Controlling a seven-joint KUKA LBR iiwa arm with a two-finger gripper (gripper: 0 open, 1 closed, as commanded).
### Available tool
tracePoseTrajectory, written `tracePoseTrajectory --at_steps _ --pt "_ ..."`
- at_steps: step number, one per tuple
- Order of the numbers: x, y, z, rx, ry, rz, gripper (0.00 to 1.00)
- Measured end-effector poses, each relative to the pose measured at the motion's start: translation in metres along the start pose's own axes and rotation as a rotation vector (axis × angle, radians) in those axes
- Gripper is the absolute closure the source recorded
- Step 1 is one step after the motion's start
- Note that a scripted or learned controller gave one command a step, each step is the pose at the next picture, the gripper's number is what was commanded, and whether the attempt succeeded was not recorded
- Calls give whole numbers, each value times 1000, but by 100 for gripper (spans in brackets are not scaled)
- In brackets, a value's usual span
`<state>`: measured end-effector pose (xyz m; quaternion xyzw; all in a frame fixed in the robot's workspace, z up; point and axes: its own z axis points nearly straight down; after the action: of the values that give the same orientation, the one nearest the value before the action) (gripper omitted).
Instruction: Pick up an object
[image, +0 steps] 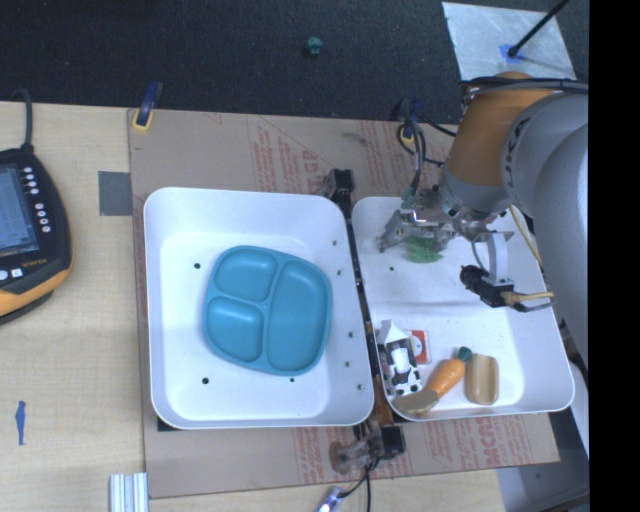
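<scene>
One arm (500, 130) reaches over the far right corner of the right bin (440, 320), one of two bins, and the left bin (170, 215) carries one blue plate (268, 310) at its middle. One gripper (420, 228) hangs low near the right bin's far left corner; how wide it stands, and whether it grips anything, I cannot tell. Along that bin's near edge lie one tan block (482, 379), one carrot (445, 377) just left of it and one printed packet (402, 360) by the near left corner, while one small green thing (426, 251) lies just beneath the gripper.
</scene>
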<state>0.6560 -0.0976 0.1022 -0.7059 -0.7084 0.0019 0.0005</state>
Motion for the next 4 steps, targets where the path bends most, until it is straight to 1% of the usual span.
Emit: tracePoseTrajectory --at_steps 1,2,3,4 --pt "-33 0 -13 -2 1 2 0" --pt "-33 0 -23 -1 1 1 100" --pt "-33 0 -23 0 1 0 0" --pt "-7 0 2 1 1 -2 0"
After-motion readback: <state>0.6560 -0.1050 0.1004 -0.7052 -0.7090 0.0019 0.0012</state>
